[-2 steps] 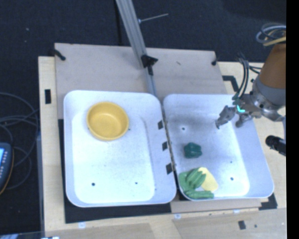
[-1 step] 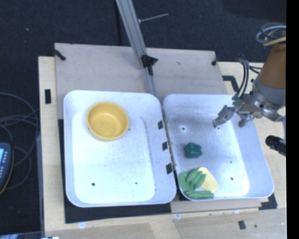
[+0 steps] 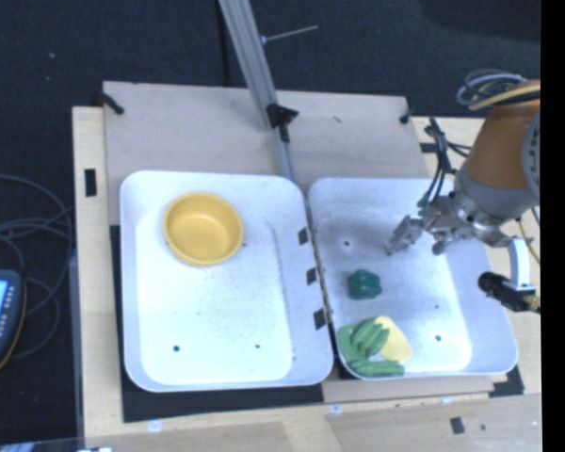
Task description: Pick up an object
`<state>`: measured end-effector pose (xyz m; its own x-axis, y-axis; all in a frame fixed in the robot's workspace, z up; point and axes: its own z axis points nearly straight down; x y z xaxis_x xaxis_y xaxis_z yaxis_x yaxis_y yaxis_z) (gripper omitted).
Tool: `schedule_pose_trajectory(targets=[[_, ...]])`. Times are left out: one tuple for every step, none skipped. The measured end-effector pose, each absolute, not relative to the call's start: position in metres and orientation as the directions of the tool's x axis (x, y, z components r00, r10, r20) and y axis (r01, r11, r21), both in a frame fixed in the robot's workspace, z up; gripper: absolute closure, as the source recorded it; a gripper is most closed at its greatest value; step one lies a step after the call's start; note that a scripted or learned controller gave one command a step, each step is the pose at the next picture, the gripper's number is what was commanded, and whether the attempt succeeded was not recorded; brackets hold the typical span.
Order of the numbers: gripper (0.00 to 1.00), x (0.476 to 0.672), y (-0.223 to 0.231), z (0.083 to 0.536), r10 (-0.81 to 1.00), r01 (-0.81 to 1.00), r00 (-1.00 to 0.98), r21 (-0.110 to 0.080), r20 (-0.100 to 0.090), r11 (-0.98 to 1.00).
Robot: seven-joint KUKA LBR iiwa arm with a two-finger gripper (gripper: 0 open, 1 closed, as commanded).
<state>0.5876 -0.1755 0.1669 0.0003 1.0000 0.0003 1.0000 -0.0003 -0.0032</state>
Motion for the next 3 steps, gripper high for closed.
schedule_pose_trajectory(targets=[[0.00,0.592,-0.174,0.106,1.000,1.000,0.000,-0.004,0.000,0.000],[0.00,0.592,-0.175,0.101,1.000,1.000,0.000,0.000,-0.001,0.000],[1.00,0.592,-0.175,0.112,1.000,1.000,0.001,0.002,-0.001,-0.001]])
